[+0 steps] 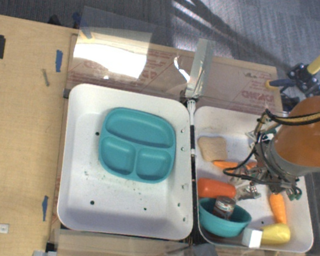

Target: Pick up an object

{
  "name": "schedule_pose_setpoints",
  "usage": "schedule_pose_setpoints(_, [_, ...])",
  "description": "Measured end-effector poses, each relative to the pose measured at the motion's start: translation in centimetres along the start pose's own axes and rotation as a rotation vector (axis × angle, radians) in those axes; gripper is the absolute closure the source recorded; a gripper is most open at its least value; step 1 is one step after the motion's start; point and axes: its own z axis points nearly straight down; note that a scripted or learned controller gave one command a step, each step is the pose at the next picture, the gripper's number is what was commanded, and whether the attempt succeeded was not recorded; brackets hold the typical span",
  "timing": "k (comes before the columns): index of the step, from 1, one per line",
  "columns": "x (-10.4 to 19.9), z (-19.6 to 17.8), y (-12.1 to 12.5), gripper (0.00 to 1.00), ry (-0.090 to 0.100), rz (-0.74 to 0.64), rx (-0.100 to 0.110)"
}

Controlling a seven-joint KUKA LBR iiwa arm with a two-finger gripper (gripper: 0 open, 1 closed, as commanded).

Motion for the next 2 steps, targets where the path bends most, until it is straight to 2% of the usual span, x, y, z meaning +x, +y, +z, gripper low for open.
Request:
schedule_pose_setpoints(1, [-0.2,0.3,0.8,0.0,0.003,-0.01,-0.012])
schedule_pose_setpoints(2, [4.0,0.4,3.2,0.0,-0.018,0.025,0.006])
